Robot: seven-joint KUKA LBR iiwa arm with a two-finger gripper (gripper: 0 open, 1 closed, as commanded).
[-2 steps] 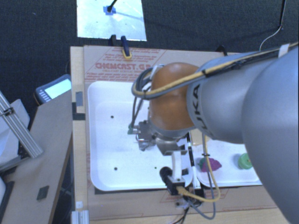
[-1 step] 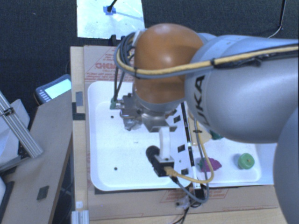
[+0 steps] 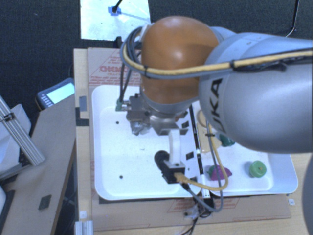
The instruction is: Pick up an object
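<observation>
At the far left, an aluminium rail (image 3: 19, 138) runs at a slant, and a small device with a lit screen (image 3: 56, 94) sits just above the tan bench (image 3: 51, 155). A white paper sheet (image 3: 115, 11) lies on the dark floor beyond the bench. A printed cardboard sheet (image 3: 105, 68) lies under both bins.

The left bin (image 3: 112, 153) is white, with a couple of tiny dark specks on its floor. Over its right half hangs the end effector (image 3: 140, 126), a metal cluster under the orange band (image 3: 176, 48) of the arm (image 3: 257, 92). It sits low over the bin floor, and nothing shows in its grasp. From this angle I cannot tell whether it is released or clenched, because the wrist covers most of it.

The things to pick lie in the right bin (image 3: 281, 185), well apart from the end effector. A teal piece (image 3: 226, 141) peeks out from under the grey arm. Nearer the front rim, a magenta piece (image 3: 218, 172) lies close to the wall between the two bins. A green round piece (image 3: 257, 169) rests to its right on bare white floor, apart from the other two.
</observation>
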